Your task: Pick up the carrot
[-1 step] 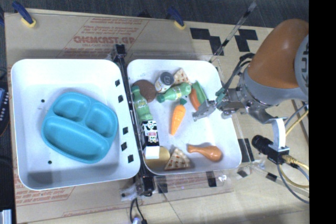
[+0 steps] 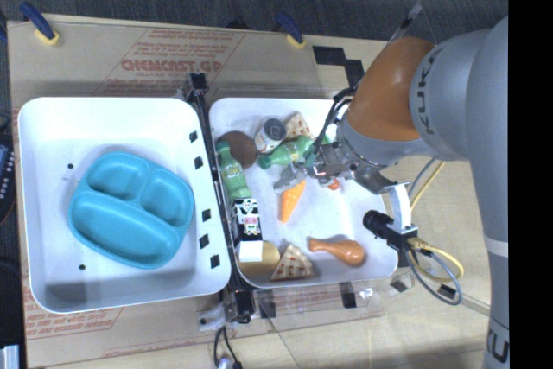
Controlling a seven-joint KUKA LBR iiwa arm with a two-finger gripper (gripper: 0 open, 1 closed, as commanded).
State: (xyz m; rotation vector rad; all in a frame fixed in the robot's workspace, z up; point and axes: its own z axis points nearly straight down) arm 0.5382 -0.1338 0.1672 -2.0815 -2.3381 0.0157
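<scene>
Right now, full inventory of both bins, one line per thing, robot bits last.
Divided plate: 1, blue, left bin.
Carrot: 1, orange, middle of right bin, just under the gripper.
Bottles: 2, green, right bin, one upright by the divider, one lying near the back.
Chicken drumstick: 1, brown, right bin front.
Pizza slice: 1, tan, right bin front edge.
Small carton: 1, black and white, by the divider.
Bins: 2, white, side by side.
Clamps: 2, blue and yellow, bench back edge.
Gripper: 1, dark, over the carrot's wide end.
</scene>
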